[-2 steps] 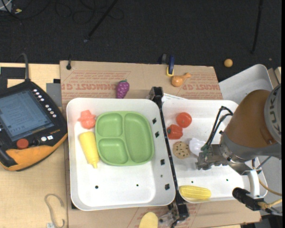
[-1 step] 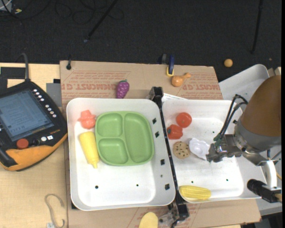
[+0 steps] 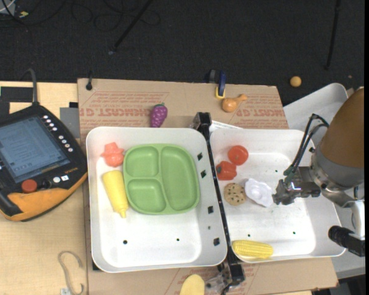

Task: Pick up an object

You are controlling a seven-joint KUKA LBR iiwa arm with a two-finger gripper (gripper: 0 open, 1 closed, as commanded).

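While low in right bin: my gripper touches the white object; grip state I cannot tell.
White object: bin centre, at my 9 o'clock.
Cookie: 9 o'clock of it.
Corn: 6 o'clock.

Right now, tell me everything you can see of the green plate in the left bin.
The green plate is a rounded-corner tray that looks like smooth matte plastic, split by raised ridges into three compartments: two smaller ones on its left side, one long one on its right. It lies flat, right side up, on the floor of the left bin, in the bin's upper half. A yellow bottle lies along its left edge, seemingly touching. A pink toy sits just off its upper left corner.
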